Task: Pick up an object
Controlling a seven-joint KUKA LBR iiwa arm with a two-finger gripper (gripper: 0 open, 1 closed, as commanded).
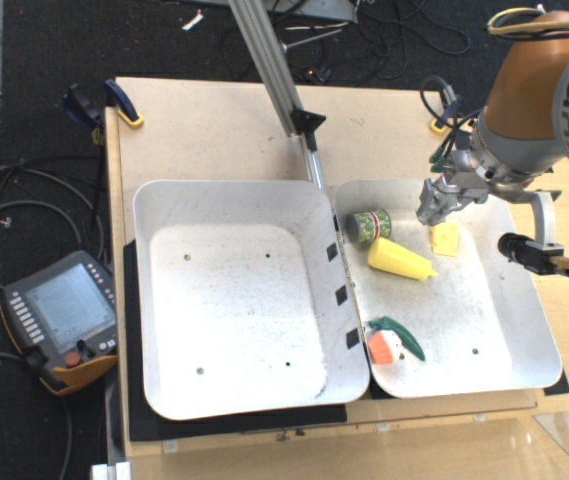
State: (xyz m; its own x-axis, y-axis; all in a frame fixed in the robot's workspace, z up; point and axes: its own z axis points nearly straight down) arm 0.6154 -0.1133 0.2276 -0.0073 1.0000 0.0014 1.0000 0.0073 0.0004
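The right bin (pixel 504 358) holds a green patterned can (pixel 371 225) lying on its side near the far left corner. A yellow corn-like piece (pixel 399 259) lies just below it. A small pale yellow block (pixel 446 239) sits to the right of these. Near the bin's front left lie an orange-and-white piece (pixel 385 347) and a green leaf-shaped piece (pixel 403 336) touching it. My gripper (pixel 434 208) hangs over the far part of the right bin, right above and just left of the yellow block. Nothing shows between its fingers.
The left bin (pixel 164 208) stands beside the right one, sharing a divider with black clips (pixel 342 293). A slanted metal pole (pixel 269 53) reaches down to the bins' far junction. A black bracket (pixel 534 253) hangs off the arm at the right. A teach pendant (pixel 59 313) lies left of the bench.
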